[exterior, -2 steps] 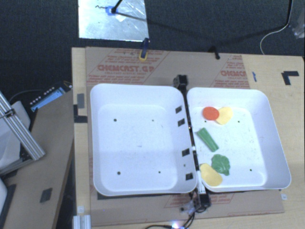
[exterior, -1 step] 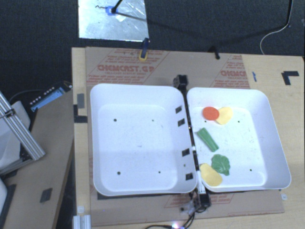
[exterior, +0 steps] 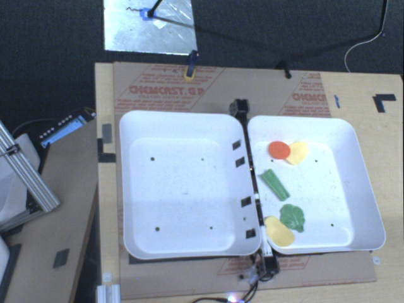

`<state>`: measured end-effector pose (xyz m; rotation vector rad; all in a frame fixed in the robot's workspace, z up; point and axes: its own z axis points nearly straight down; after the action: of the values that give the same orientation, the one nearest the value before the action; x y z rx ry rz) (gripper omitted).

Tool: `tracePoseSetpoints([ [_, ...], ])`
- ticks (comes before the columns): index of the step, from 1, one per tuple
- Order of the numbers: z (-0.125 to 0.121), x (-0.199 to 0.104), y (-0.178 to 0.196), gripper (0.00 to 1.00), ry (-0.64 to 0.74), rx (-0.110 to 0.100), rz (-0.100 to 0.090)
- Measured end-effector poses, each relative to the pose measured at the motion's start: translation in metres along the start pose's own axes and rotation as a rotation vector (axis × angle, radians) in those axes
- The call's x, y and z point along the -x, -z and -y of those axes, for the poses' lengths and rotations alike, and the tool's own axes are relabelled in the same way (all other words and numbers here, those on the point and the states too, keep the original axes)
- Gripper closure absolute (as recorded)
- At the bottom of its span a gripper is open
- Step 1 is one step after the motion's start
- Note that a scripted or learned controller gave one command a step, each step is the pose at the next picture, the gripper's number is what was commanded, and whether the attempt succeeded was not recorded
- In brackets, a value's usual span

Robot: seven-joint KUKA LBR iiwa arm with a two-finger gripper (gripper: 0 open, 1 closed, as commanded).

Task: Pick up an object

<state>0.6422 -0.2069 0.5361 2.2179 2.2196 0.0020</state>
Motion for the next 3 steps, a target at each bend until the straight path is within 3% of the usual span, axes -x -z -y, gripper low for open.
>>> tracePoseSetpoints([
  [1,-0.0271,-0.0017,-0.0014,1.0,0.005,-0.001,0.0],
  [3,-0.0265,-0.0017,-0.0007,1.0,0.004,-0.001,0.0],
])
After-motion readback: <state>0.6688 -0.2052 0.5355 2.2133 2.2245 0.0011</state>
